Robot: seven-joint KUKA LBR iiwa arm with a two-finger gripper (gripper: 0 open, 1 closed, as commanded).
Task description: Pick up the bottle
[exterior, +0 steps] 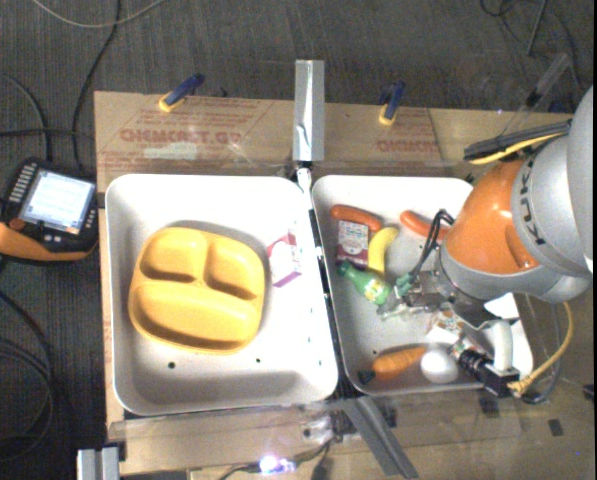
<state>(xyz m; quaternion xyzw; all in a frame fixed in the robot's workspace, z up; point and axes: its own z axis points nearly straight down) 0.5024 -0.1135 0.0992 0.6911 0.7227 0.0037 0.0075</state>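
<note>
Green and translucent, the small plastic bottle lies on its side in the right-hand shallow white bin, near that bin's left wall, its neck pointing up and left toward a red-labelled sausage-shaped packet and a yellow banana-like toy just above it. The two-finger gripper hangs under the orange-banded wrist just to the right of the bottle, close to its base; whether it touches the bottle I cannot tell, and the wrist and cabling hide the tips, so I cannot tell whether they are spread or closed either. Crowding looks like the main danger: the bottle sits tight among neighbours, so a closing grasp could catch the yellow toy or the packet instead, or pinch two things at once. A round, smooth body lying flat will probably roll or squirt sideways if it is squeezed off-centre near the base, sliding toward the bin wall, where a second approach would be cramped. An orange carrot-shaped toy and a white egg-shaped ball lie lower in the same bin, well apart from the bottle and unlikely to interfere. In the left white bin rest a yellow divided plastic tray and a small pink-and-white carton, away from the action.
</note>
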